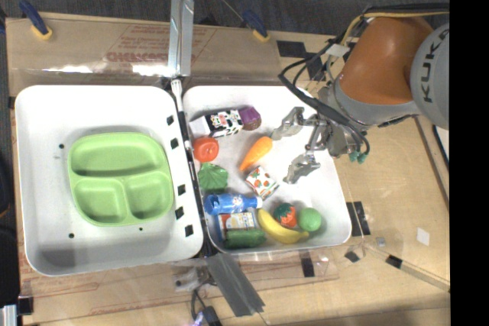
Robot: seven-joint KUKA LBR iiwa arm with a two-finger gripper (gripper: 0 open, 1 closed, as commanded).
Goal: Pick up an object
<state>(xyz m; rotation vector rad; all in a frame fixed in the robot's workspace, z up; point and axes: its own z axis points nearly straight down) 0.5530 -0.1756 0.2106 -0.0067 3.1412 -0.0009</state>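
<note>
My claw [298,143] hangs spread wide and grasping nothing over the right bin [336,195], near its right wall. Nothing is lifted yet; the descent, the closing and the lift all remain. The nearest candidates, the carrot [256,151] and the patterned cube [262,181], lie just to its left on the bin floor. The items crowded along the bin's near edge overlap and are hard to separate.

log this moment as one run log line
gripper: open, above right bin | held: nothing | nearest: carrot, strawberry cube | green tray: left bin
</note>
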